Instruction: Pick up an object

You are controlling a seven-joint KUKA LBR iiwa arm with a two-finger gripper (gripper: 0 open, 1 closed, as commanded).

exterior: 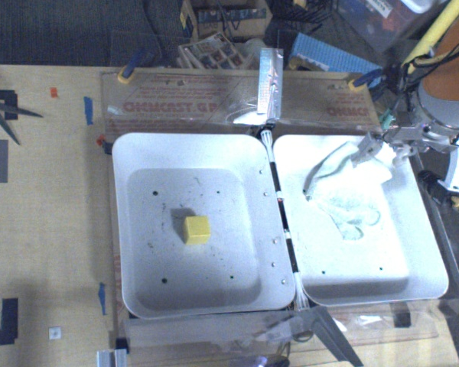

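End effector (371, 147): at the right bin's (424, 274) far right corner; grip state cannot be told.
Block (197, 229): yellow, mid left bin (138, 159).
Bearing: block lies at 8 o'clock, well apart.

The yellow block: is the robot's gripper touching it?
Apart. The camera view shows the yellow block in the left bin, the gripper over the right bin's far edge.
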